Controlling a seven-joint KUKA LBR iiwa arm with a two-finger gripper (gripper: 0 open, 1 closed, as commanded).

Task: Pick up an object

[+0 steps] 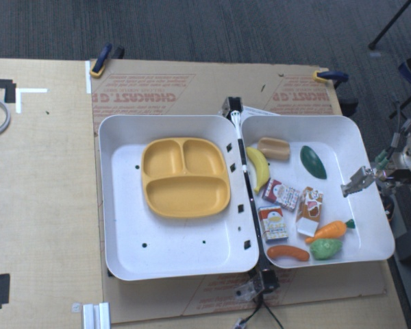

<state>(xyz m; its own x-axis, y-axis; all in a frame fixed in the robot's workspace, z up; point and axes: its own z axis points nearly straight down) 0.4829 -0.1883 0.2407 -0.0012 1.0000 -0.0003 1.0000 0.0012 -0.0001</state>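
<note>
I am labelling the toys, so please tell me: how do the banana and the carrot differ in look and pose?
The banana is yellow and curved; the carrot is orange with a green tip. The banana lies along the bin's left wall, near the divider; the carrot lies toward the front right, touching a green vegetable. Both are toy foods lying flat in the right bin.

Red lettering printed upside down on the brown cardboard sheet (212, 91) under the two bins reads roughly as "CHEMAST GF" behind the left bin and again behind the right one, while the print on the small cartons (282, 195) in the right bin is too small to read.
</note>
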